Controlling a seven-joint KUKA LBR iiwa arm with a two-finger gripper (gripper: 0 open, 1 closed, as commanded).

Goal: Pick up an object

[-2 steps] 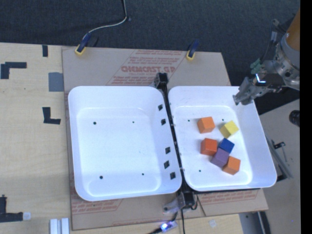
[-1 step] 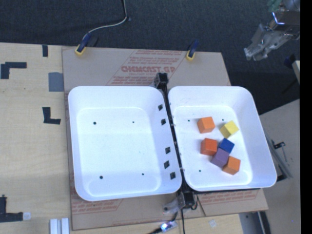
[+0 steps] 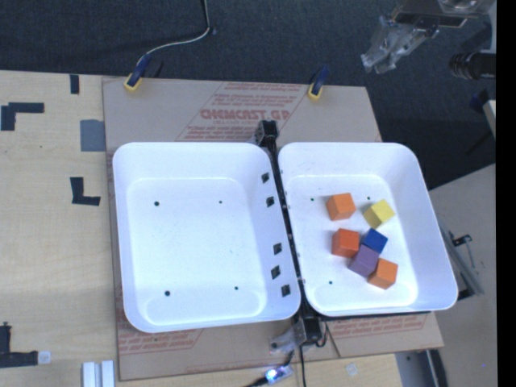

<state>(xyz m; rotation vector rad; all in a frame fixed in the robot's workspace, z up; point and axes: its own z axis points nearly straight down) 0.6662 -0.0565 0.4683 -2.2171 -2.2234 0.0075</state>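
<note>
End effector (image 3: 389,48), grip state unclear, hangs above dark carpet (image 3: 282,22) beyond cardboard-topped bench (image 3: 242,111).

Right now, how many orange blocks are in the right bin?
3. One orange block lies at the upper left of the group, one sits left of the blue block, one is lowest, touching the purple block. None seems hidden.

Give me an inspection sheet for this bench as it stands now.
Surface: brown board bearing two white bins.
Job's things: six blocks in the right bin: three orange, one yellow, one blue, one purple; four bunched together.
Clutter: nothing seen; left bin shows bare floor.
Grippers: hand raised beyond the right bin's far corner, carrying nothing.
Cables: black cable on dark floor.
Surroundings: two clamps, black tape marks.
</note>
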